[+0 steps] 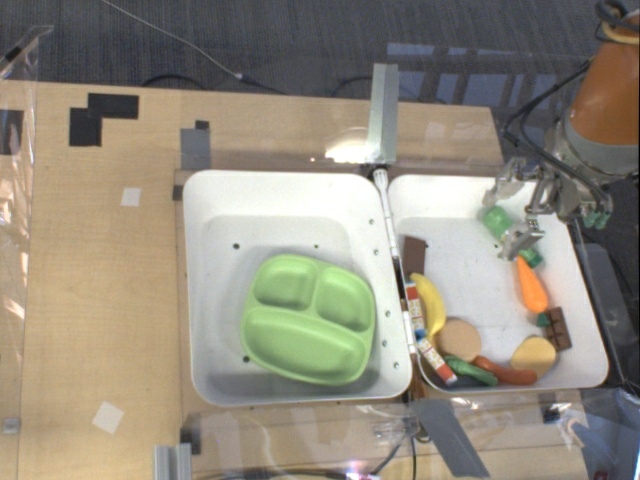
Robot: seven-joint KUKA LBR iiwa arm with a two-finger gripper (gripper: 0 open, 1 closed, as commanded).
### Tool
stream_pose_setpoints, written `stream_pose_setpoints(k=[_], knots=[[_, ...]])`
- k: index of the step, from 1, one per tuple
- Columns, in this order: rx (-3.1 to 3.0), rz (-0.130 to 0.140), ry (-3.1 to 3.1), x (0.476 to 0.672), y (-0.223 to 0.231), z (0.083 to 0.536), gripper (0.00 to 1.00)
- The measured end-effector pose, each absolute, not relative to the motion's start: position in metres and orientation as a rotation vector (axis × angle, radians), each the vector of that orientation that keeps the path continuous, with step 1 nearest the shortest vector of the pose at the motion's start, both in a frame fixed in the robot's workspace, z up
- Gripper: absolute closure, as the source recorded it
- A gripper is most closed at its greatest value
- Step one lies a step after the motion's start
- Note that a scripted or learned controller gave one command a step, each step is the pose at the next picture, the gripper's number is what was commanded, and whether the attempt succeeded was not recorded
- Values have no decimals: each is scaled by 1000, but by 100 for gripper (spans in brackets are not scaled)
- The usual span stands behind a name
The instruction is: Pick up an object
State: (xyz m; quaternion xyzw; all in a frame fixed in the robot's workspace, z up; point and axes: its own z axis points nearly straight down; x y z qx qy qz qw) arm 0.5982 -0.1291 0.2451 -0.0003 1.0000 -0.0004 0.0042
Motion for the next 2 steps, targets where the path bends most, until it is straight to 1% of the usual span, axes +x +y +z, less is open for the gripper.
stream_pose_setpoints(k=[1, 2], knots=[[-418, 2, 3112, 577, -134, 113, 0], [-354, -4, 3108, 589, -167, 90, 0]])
